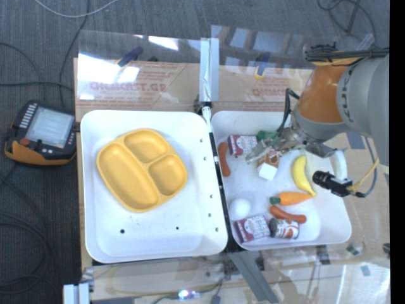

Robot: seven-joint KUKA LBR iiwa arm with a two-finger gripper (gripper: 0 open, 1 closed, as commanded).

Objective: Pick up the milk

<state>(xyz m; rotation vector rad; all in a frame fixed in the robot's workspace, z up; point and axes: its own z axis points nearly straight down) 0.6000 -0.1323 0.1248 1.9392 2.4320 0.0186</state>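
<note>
You are looking down on a bench over dark carpet with loose cables, a teach pendant (39, 133) lying off to the left, and two shallow white bins side by side. The left bin (107, 239) carries one yellow divided plate (141, 168), set toward its far left corner.

The right bin (332, 230) holds everything else. Count with me: two small red-and-white cartons, one near the far left corner (240, 145) and one at the near edge (252, 227); either could be the milk, and the labels are too small for you to tell them apart. Beyond those: one sausage (223, 159) along the left wall, one white ball (240, 207), one white cube (267, 171), one banana (302, 175), one carrot (292, 199), one red can (285, 228) beside the near carton, and one more red sausage (290, 215) just above it.

The gripper (272, 145) sits low over the far part of the right bin, just beside the far carton, amid some small items you cannot make out. How its jaws stand is not clear from this angle, and nothing is visibly held.

So the pick looks not yet made: both cartons lie on the bin floor. The grasp and the lift are left.
</note>
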